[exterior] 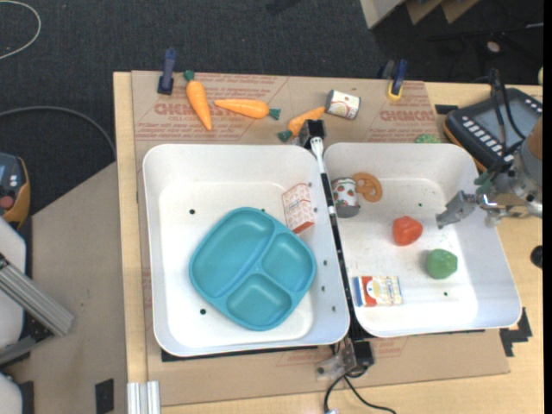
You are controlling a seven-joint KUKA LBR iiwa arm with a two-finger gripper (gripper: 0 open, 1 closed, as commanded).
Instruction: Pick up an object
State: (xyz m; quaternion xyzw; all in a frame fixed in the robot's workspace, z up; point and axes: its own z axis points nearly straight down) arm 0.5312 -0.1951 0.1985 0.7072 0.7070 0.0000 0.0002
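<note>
I see the hand [455, 210] over the right bin [496, 313], just right of the red ball [407, 230]; can't tell its grip state. Ball is round, no long axis. Green ball [441, 263] sits below-right of it, carton [377, 291] below-left, lying with its long axis left-right.

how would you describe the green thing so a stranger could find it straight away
Look at the right-hand white bin, the one without the blue divided tray. Near its right side, just below and right of the red object, lies a small rounded green object. It is the only green item inside either bin.
</note>
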